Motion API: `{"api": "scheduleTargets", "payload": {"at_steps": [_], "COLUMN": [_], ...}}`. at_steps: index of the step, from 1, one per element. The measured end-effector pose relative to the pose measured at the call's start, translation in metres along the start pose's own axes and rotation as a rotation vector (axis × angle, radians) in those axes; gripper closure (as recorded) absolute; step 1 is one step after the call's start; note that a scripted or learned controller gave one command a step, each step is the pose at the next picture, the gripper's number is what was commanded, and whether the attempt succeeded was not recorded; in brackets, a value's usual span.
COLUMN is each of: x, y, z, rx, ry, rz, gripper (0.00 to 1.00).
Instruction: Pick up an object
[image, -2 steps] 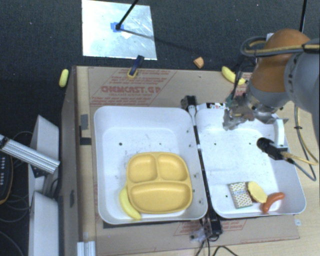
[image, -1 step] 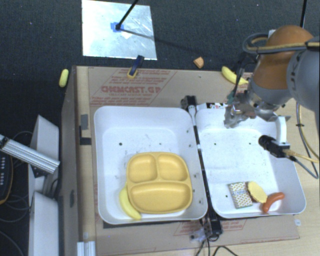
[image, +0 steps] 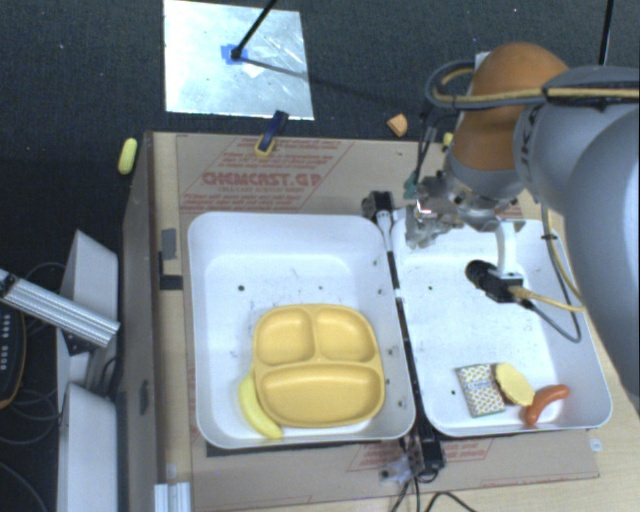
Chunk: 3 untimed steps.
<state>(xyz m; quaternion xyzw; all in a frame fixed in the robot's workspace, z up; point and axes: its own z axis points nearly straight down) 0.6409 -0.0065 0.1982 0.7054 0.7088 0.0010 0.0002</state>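
Still at the approach step: pincer (image: 428, 222) hovering over the right bin's (image: 440, 330) far corner, grip state impossible to tell, well apart from the sausage (image: 546, 402), patterned packet (image: 480, 388) and yellow slice (image: 514, 383) near the front, so next needing a reach forward and down.

The banana (image: 256, 408) lies half hidden under the yellow tray (image: 318, 365); the arm (image: 590, 130) runs off the right edge.
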Motion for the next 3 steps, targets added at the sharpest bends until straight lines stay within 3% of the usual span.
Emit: {"api": "scheduleTargets", "payload": {"at_steps": [1,2,3], "x": [-0.051,-0.062,-0.049], "y": [0.011,-0.023,-0.036], "z": [-0.010,-0.018,-0.013], "rx": [-0.001,-0.001,0.000], "ry": [-0.002,-0.002,-0.002], "rz": [0.003,0.004,0.001], "gripper": [1.00,1.00,1.00]}}
